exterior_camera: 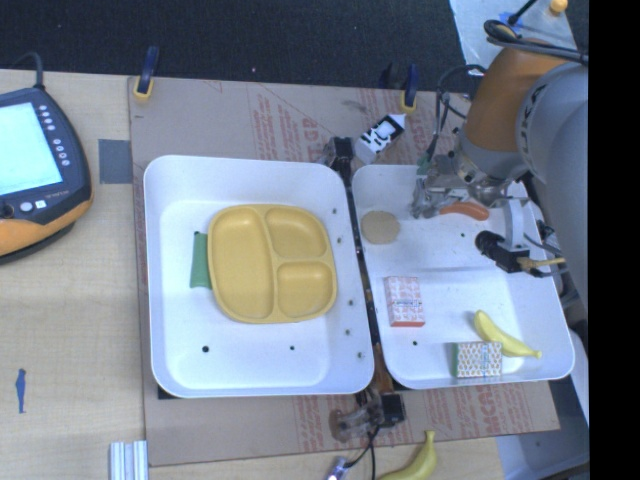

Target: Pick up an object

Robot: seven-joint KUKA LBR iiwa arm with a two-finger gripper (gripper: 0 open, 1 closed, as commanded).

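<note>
Banana (415,461) lies loose on tabletop (70,328); my gripper (437,200) hangs low in right bin (440,373) near orange piece (465,209), apparently for grabbing; finger state unclear.

Lighting bright and even, apparently from overhead — no strong directional source. Both white bins run close to overexposed; the left bin (170,268) shows a soft grey gradient along its inner walls. Shadows faint and short: a thin dark rim under the yellow tray (270,263), a small one beside the banana (503,335). Mild glare on the pendant screen (25,153). Overall sharpness low — small print on packets unreadable, the arm (530,88) slightly soft at the right.
</note>
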